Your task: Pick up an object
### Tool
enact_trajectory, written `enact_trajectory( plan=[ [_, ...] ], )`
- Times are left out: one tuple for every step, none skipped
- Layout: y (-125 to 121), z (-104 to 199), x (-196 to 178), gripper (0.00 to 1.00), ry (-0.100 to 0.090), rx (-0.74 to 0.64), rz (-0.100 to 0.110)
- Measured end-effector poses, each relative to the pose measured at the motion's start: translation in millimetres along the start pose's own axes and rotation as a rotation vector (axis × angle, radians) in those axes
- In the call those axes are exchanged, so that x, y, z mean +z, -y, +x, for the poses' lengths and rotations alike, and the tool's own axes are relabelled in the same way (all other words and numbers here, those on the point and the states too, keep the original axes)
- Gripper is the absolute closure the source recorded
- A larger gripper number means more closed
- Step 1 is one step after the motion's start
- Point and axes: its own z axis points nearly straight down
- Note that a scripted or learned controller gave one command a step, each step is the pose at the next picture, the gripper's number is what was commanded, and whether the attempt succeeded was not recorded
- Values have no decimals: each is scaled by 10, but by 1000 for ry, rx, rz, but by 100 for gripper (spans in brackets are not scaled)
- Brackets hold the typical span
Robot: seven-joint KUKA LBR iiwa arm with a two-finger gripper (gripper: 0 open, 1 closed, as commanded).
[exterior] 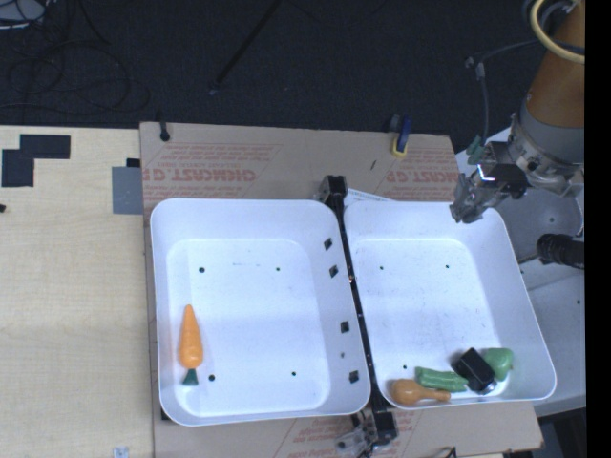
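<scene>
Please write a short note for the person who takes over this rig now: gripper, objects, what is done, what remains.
Gripper: above the far right corner of the right bin, nothing between its fingers.
Left bin: orange carrot near its front left.
Right bin, front edge: orange piece, green piece, black object, light green piece, clustered.
Done: nothing picked.
Left: pick one object.

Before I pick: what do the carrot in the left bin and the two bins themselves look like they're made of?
Carrot: likely molded plastic toy; smooth, even orange body with a small dark green stub at the near end, no natural texture. Left bin and right bin: seemingly thin formed plastic; uniform white, rounded corners, raised rims, soft sheen. The view is too coarse to be sure.
</scene>
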Motion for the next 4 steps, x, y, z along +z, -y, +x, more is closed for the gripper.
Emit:
enact_trajectory(
  plan=[
    [314, -647, 389, 100, -1, 1, 2],
    [527, -1209, 516, 100, -1, -1, -2],
    [789, -733, -549, 100, -1, -10, -15],
    [977, -1217, -19, 100, -2, -1, 0]
  ],
)
